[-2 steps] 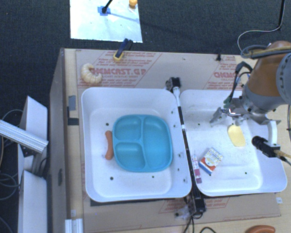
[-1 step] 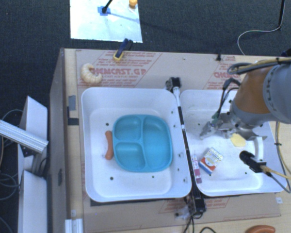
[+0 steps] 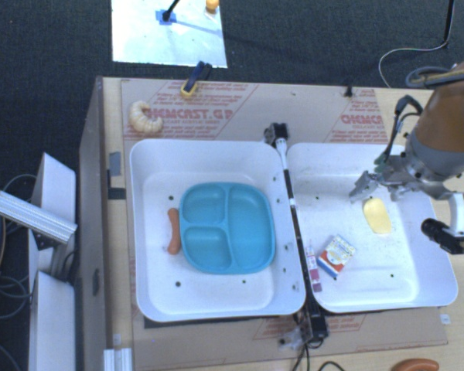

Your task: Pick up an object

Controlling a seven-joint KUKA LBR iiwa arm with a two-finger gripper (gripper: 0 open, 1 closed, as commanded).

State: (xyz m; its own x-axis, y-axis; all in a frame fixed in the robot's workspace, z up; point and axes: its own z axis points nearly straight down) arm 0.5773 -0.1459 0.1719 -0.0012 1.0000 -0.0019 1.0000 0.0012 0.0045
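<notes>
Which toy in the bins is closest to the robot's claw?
The pale yellow block in the right bin, just below the gripper. The small snack box lies farther off; the orange hot dog sits in the left bin.

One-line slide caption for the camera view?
Gripper hovers over the right bin beside a yellow block.

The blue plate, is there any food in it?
Empty. The blue plate shows only bare blue sections; the sausage lies beside it in the bin.
</notes>
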